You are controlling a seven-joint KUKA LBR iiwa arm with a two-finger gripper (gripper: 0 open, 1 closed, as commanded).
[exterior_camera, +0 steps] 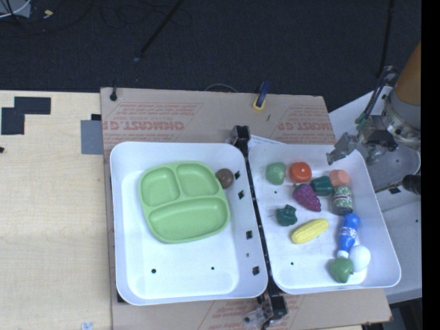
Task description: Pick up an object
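Cardboard [206,115] under white bins [130,184]; dark carpet behind; jaws [352,145] seemingly spread.

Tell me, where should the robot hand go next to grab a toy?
Probably left and down into the right bin. The gripper hangs above that bin's upper right rim, holding nothing, and the nearest toys, the pink piece and the tomato, lie just left of and below it.

We see the arm [411,81] cut off at the right edge; the gripper's [357,145] finger state is unresolvable.
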